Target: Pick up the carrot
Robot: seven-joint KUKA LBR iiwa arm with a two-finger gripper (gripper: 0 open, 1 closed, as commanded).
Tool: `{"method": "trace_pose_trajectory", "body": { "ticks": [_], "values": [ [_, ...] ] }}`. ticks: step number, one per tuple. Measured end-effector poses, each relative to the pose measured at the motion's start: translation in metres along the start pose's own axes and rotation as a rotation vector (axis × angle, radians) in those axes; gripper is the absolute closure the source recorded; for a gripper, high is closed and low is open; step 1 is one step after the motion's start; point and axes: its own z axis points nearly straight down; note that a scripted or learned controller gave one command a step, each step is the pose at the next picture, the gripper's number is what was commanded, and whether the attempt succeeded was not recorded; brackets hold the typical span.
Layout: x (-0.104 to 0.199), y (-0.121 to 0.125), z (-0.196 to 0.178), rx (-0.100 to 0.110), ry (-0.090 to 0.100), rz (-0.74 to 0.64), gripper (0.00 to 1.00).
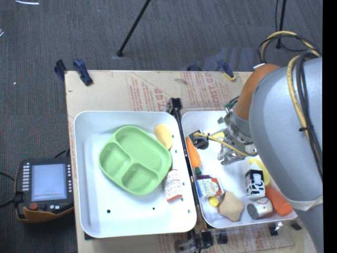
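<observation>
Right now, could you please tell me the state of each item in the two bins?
carrot: lying flat along the right bin's left wall, not gripped.
green plate: upright in the left bin.
small bottle: lying on its side by the plate.
tin can: tipped over.
gripper: above the right bin.

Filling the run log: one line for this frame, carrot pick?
phase: approach | tool: over right bin, nothing seen held | carrot: lying at right bin's left wall, apart from tool | left bin: green plate
</observation>
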Motion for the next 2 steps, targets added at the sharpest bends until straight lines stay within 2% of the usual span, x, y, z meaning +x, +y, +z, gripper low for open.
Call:
{"method": "trace_pose_trajectory", "body": {
  "ticks": [1, 2],
  "values": [
    [0.000, -0.001, 0.000, 0.000, -0.001, -0.002, 0.00],
    [-0.032, -0.010, 0.015, -0.002, 0.004, 0.006, 0.00]
  ]
}}
